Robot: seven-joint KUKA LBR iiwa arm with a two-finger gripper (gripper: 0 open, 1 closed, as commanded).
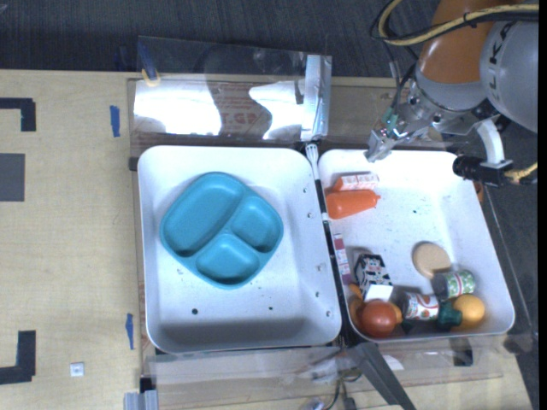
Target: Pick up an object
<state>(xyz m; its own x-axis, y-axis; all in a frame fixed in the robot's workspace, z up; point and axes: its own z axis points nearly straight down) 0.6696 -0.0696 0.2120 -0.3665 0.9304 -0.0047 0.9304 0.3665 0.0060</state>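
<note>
My gripper (382, 143) hangs over the far rim of the right bin (410, 210), its fingertips pointing down-left. Nothing shows between its fingers. Just below and left of it lies an orange carrot-like piece (351, 202) with a small red and white packet (356, 181) above it. At the bin's near edge sit a red tomato (379, 318), a black and white carton (370, 269), a tan round piece (431, 257), a small can (460, 282), a red and white bottle (420, 307) and a yellow lemon (469, 309).
The left bin (162, 310) holds a blue divided plate (222, 227). A clear plastic sheet (231, 96) stands behind the bins. The arm and its yellow cables (427, 15) occupy the top right. A tan bench top (60, 229) lies to the left.
</note>
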